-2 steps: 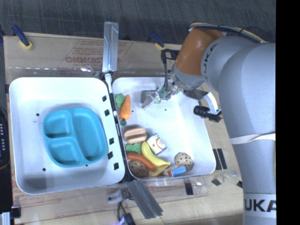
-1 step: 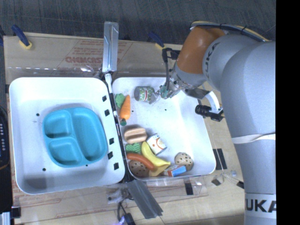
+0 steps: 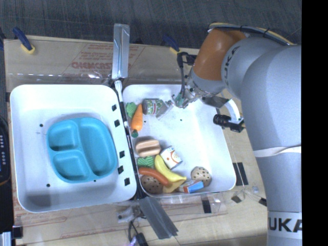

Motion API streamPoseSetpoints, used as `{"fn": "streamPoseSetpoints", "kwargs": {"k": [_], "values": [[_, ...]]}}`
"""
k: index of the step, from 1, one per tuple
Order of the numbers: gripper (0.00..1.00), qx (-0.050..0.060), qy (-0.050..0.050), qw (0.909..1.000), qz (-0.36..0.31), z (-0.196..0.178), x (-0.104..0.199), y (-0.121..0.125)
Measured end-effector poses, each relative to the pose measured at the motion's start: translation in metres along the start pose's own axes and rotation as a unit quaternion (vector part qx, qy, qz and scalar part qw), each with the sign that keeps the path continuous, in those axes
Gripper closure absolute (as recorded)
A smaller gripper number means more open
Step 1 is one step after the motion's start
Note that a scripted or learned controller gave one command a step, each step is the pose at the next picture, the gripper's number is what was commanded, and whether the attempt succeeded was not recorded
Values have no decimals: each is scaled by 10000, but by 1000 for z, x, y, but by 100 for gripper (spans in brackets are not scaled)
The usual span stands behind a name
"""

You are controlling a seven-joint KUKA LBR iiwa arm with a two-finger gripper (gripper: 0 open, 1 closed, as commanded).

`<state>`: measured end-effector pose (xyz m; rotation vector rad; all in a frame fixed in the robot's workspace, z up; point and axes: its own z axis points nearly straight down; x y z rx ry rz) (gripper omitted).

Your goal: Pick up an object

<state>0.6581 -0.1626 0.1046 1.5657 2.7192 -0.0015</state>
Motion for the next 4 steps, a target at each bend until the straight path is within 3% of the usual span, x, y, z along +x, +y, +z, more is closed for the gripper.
{"fn": "streamPoseSetpoints", "kwargs": {"k": [1, 2, 3, 4], "values": [[0, 0, 13, 9987, -509, 13, 92, -74], [0, 0, 4, 9996, 296, 12, -4, -31], [0, 0, 20, 9763, -2163, 12, 50, -53], [0, -6, -1, 9969, -791, 11, -9, -34]]}}
